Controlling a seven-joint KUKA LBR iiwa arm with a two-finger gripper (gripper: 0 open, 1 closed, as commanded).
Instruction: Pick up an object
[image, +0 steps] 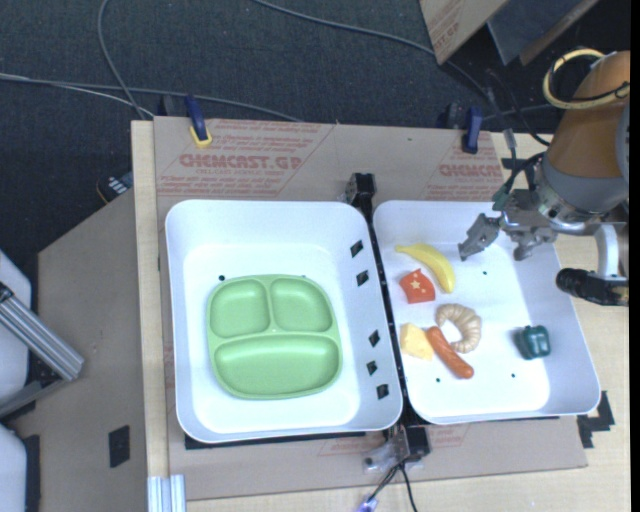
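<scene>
Banana (428, 263) long axis diagonal, upper-left to lower-right; fingers (478, 240) spread.

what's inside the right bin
In the right bin: a banana, a red piece, a curled shrimp, a sausage overlapping a yellow piece, and a green thing. The tool covers the far corner.

Dark carpet (250, 60) lies behind the bench (160, 300), crossed by thin cables (110, 50); a cardboard box (460, 20) sits beyond its far right corner.
</scene>
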